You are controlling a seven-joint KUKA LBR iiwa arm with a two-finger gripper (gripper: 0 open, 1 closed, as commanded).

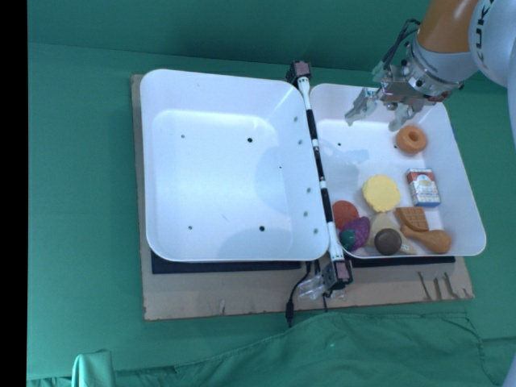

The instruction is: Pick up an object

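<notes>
My gripper (377,116) hangs over the far part of the right bin (466,185), its two fingers spread open with nothing between them. An orange donut (411,139) lies just right of and a little nearer than the fingertips. Further toward the front lie a red and white carton (422,187), a yellow round piece (380,193), a waffle (413,218), a chicken drumstick (430,239), a brown ball (388,241), a red piece (345,214) and a purple piece (359,231).
The left bin (218,164) sits beside the right one, with a black and white rod (316,160) along the seam between them. Both rest on a cardboard sheet (242,297) over green cloth. The toys crowd the right bin's front half.
</notes>
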